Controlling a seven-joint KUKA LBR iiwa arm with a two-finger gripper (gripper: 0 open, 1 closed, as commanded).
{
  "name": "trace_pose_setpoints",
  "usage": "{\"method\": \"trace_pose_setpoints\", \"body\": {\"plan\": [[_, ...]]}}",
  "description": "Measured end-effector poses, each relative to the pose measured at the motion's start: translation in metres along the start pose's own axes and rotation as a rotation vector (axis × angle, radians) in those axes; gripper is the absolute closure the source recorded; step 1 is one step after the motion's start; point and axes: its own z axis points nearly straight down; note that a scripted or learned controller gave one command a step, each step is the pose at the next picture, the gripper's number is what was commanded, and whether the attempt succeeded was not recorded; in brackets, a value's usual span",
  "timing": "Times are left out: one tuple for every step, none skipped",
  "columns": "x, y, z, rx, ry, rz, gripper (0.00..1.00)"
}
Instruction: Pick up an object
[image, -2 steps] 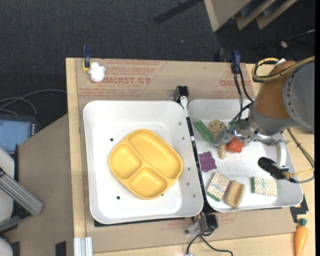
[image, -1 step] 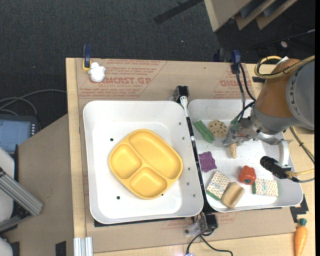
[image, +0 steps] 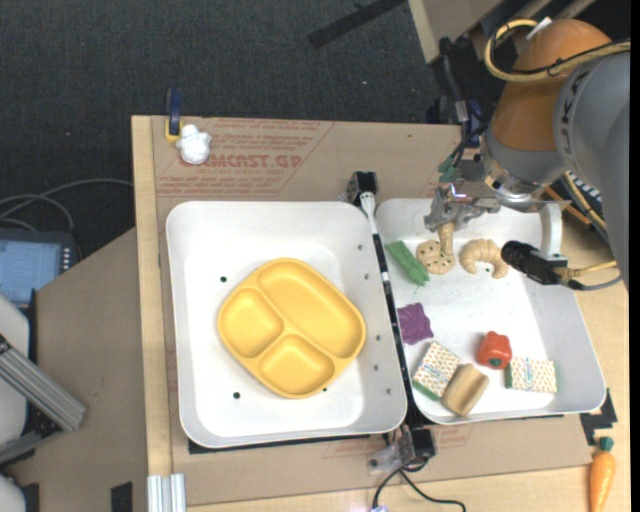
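Claw (image: 445, 232) hangs over the cookie (image: 433, 256) in the right bin (image: 560, 330), grip state unclear.

Bench (image: 250, 150) is sitting under a brown cardboard sheet (image: 300, 165) with red print. Two white bins are lying side by side on it, touching at a black centre strip. Left bin (image: 195, 300) is holding a yellow plate (image: 290, 325). Right bin (image: 570, 330) is sitting at the bench's right part, holding small items. A white lump (image: 193, 146) is lying on the cardboard near its top left corner, just beside a blue clip (image: 173, 105) on the edge. An orange carrot (image: 600, 480) is lying off the bins at bottom right.
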Motion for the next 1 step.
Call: {"method": "trace_pose_setpoints", "body": {"plan": [[0.0565,-0.0805,0.0048,0.019,0.005,0.002,1.0]]}}
